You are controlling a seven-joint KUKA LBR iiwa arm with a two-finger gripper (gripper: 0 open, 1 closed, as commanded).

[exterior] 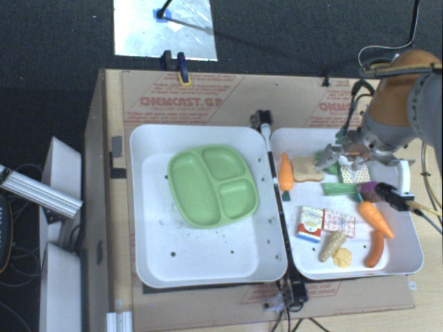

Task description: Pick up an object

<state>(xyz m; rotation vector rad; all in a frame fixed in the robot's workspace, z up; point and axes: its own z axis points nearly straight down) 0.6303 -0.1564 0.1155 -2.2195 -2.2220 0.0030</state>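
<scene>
White right bin point(401, 258) on the worktop point(208, 102) contains the pick candidates: carrots point(286, 173) point(375, 216), a tan slab point(308, 169), cartons point(311, 223) and a red sausage point(374, 249). The claw point(338, 155) hangs over the bin's rear section, beside the slab; its opening cannot be determined. Left bin point(149, 206) holds a green tray point(211, 185).

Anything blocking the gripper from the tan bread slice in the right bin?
Nothing visible. The gripper hangs over the right bin, just right of the bread slice, with bare bin floor between them. The orange carrot lies on the slice's far side, by the bin wall.
</scene>
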